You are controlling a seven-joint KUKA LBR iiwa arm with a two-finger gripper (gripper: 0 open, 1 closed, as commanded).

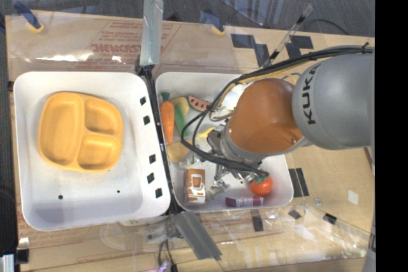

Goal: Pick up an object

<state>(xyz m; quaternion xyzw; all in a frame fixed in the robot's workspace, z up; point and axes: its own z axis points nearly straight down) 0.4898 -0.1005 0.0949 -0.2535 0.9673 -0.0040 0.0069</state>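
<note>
The right bin (280,183) holds several small items. An orange carrot (167,121) lies along its left wall, with a green piece (180,113) and a watermelon slice (199,102) beside it. A small orange and white carton (195,186) stands near the front left, a red tomato (261,185) near the front right, and a purple bar (245,201) against the front wall. My gripper (220,185) hangs low in this bin between the carton and the tomato. The orange wrist band (264,124) covers the bin's middle and hides what lies under it.
The left bin (38,200) holds a yellow divided plate (80,130). A yellowish lump (175,151) sits below the carrot. Black cables (191,130) loop from the wrist over the right bin. A taped divider (156,150) separates the two bins.
</note>
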